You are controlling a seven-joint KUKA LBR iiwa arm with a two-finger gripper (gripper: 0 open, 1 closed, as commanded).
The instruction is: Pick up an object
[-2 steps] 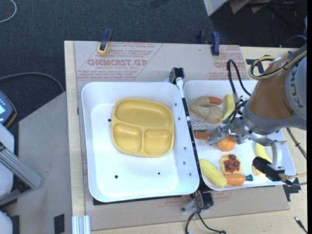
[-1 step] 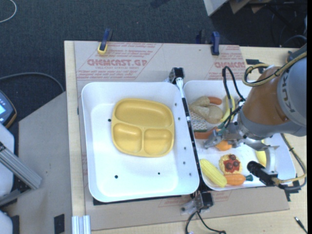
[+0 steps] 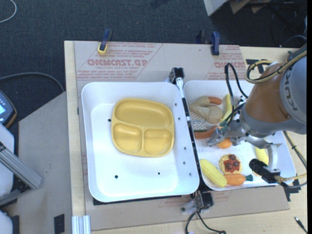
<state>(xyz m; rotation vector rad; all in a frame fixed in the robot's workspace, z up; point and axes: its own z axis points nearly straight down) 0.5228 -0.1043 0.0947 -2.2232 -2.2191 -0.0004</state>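
The claw (image 3: 220, 138) is sitting low in the right bin (image 3: 287, 165) among toy foods, beside a small orange piece (image 3: 224, 144); whether it is apart or together, I cannot tell. A yellow divided plate (image 3: 143, 127) is lying in the left bin (image 3: 97, 145) on the counter (image 3: 73, 82)

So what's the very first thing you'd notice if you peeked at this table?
The big yellow divided plate jumps out first, lying alone in the left bin. Next comes the grey and orange arm reaching into the right bin, which is crowded with toy food: a corn cob, a little pizza, a carrot and a bread-like piece.
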